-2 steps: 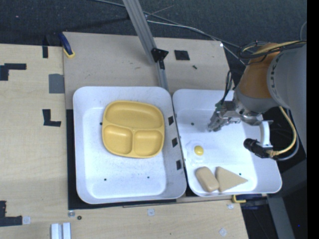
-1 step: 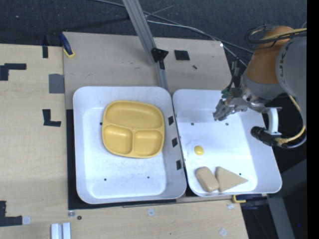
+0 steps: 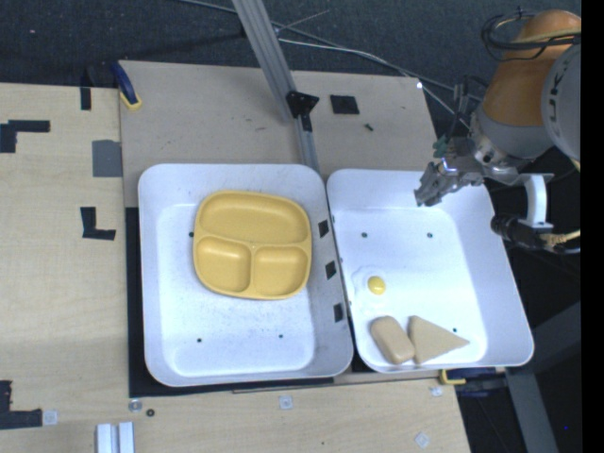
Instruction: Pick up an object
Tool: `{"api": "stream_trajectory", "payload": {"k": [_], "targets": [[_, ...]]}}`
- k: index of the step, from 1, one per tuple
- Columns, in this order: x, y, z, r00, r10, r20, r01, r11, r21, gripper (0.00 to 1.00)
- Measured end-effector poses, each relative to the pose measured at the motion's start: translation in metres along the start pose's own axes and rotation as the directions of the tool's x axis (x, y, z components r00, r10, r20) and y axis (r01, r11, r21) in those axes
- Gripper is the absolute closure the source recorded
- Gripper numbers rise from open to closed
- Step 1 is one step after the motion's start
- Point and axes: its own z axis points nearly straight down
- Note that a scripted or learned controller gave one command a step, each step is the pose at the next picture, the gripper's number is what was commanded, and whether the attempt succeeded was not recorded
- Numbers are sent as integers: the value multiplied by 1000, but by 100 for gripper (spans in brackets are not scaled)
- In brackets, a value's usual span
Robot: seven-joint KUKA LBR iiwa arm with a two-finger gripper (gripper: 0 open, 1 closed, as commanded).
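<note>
Ball [image 3: 377,285] sits mid right bin [image 3: 491,281], with a roll [image 3: 391,339] and wedge [image 3: 435,337] nearer the front rim. My tool [image 3: 430,189] hangs at the bin's back edge holding nothing; can't tell how open it is. Ball's tiny and round, so it could easily squirt away.

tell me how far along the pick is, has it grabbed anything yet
Nothing looks picked yet. The gripper hangs over the far edge of the right bin with no object seen between its fingers. The small yellow ball, the tan rounded piece and the tan wedge lie at that bin's near end, and the yellow divided tray sits in the left bin. The reach, grasp and lift all remain.
</note>
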Motion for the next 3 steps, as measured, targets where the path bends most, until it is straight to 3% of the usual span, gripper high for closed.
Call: {"api": "stream_trajectory", "payload": {"k": [1,3], "targets": [[-4,0,-63,1000,1,0,-1,1000,0,100],[94,-18,-46,1000,-3,-2,3,1000,8,100]]}}
